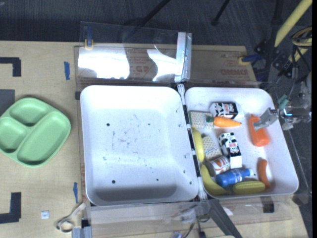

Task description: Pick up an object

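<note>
Farthest to the left, a green divided plate (32, 131) lay on the bench (44, 78), well apart from the left bin (99, 95). That left bin, a shallow white one with faint scuffs on its floor, touched the right bin (257, 94) along a shared middle edge. Behind the left bin stood a clear plastic sheet (133, 58), catching glare.

Everything loose was gathered in the right bin. Just inside its left wall lay a yellow banana (198, 144), running toward the bin's near side, with a checked cloth or pad (199, 118) beside it. Further from that wall, a carrot (227, 123) rested against a small black and white carton (224, 108), and a second black and white carton (230, 145) lay nearer the bin's front. Along the front of the right bin sat a blue bottle (233, 176) and a yellow-green piece (247, 186), perhaps fruit. Toward the bin's right wall lay an orange block-shaped toy (258, 134), and closer to the front corner a smaller orange and red piece (262, 171).

At the right rim of the right bin hung the gripper (270, 115), just beside the orange toy. Whether its fingers were spread or closed could not be told, and nothing was seen held between them.
</note>
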### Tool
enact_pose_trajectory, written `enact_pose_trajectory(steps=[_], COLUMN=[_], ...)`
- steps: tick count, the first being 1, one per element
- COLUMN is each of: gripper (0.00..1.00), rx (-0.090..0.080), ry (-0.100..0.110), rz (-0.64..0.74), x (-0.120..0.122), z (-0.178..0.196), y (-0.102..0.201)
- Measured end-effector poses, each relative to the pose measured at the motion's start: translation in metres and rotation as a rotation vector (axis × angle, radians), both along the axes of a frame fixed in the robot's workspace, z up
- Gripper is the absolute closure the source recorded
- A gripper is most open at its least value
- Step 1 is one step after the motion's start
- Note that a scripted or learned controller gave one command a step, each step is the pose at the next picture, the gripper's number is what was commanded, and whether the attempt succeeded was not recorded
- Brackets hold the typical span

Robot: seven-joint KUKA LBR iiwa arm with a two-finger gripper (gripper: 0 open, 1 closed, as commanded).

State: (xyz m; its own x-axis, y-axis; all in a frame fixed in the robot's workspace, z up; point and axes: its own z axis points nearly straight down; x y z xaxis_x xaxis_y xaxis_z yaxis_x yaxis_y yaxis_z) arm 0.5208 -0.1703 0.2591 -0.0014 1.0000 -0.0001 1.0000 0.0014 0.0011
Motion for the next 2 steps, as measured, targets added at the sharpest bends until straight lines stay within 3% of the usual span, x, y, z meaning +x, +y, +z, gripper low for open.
enact_pose_trajectory(steps=[1, 2], gripper=[0.00, 0.00], rx=[0.001, 0.010], ry=[0.001, 0.003], rz=[-0.033, 0.009], x=[0.050, 0.071], z=[-0.092, -0.163], y=[-0.026, -0.037])
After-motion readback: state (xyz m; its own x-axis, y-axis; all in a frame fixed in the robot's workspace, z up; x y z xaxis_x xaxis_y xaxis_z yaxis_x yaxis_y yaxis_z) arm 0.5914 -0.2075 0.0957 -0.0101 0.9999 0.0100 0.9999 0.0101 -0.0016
